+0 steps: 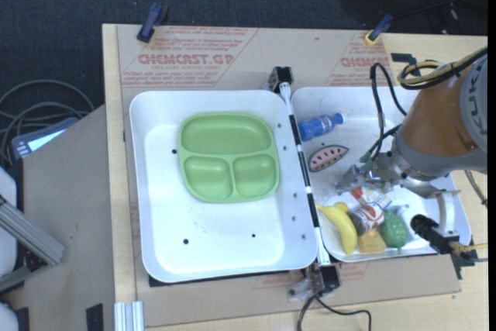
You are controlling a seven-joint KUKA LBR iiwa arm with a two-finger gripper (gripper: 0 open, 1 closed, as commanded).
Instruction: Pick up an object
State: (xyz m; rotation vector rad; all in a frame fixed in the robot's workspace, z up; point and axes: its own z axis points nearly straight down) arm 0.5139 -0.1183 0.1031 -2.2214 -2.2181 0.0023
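A: In the camera view, what do you see in the left bin [155, 244]?

B: You see a green tray [229, 156] with three compartments. It lies flat in the upper middle of that bin. Nothing lies on it.

A: And the right bin [329, 98]?

B: There you find the things to pick. A blue bottle [319, 125] lies near the upper left corner. Below it is a watermelon slice [328, 157], apart from the bottle. At the lower edge a banana [342, 224] lies close to the wall between the bins. Just beside it are a yellow block [371, 242] and a green fruit [394, 229], all packed together with a red-and-white item [372, 209].

A: Where is the gripper [364, 181]?

B: It is low over the middle of the right bin, just above that packed group, and the arm [438, 128] covers the right part of the bin. I cannot tell if it is released or clenched, because the metal parts are too small and mixed with the things under it. I see no thing clearly held.

A: How do you do this step well?

B: I think the bottle and the slice are the easier targets, because each lies alone. If you stay over the packed group, choose one thing only, I suggest the banana, and come down straight so the neighbours are not pushed. Close across its narrow side, then lift slowly and check that it really comes up.
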